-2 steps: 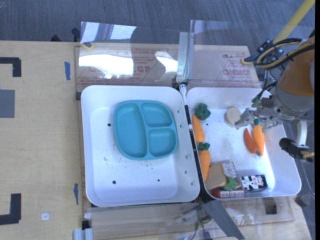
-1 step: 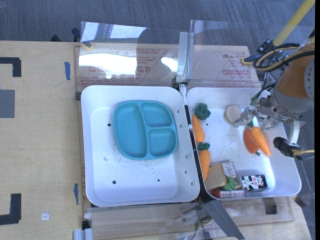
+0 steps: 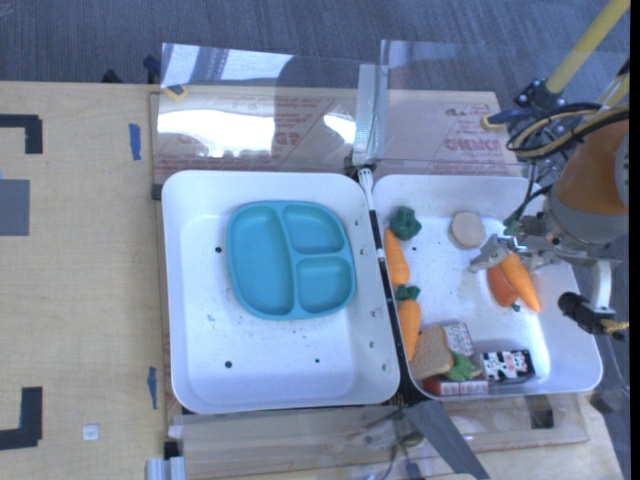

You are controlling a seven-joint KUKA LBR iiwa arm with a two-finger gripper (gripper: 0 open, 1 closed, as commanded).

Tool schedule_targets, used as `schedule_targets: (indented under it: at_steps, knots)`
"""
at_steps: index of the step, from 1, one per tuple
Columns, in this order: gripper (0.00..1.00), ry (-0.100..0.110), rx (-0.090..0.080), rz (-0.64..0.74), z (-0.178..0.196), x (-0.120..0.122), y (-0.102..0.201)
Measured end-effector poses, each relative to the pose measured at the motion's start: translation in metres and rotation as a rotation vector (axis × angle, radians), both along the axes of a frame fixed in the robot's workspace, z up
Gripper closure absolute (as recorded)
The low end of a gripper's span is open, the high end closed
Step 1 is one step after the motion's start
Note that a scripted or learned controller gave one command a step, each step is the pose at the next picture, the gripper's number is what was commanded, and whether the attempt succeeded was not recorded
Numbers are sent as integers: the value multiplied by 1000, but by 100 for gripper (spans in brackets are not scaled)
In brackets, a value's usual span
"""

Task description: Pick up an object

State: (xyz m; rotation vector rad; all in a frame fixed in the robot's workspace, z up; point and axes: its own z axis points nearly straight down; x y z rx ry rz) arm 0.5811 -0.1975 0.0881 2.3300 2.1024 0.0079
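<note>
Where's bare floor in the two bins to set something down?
Left bin: bare floor all around the blue divided plate, widest along the near edge. Right bin: a patch mid-floor between the two carrots by the divider and the orange carrot at the gripper. The near edge is crowded: sandwich, carton.

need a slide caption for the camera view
Gripper over the right bin beside an orange carrot; a blue plate sits in the left bin.

Grey arm [image 3: 590, 223], orange band, yellow-black cables
</note>
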Motion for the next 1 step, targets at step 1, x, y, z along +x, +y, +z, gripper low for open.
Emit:
schedule_targets:
  at_steps: [1]
  knots:
    - [100, -6, -4, -1, 12, 2, -2]
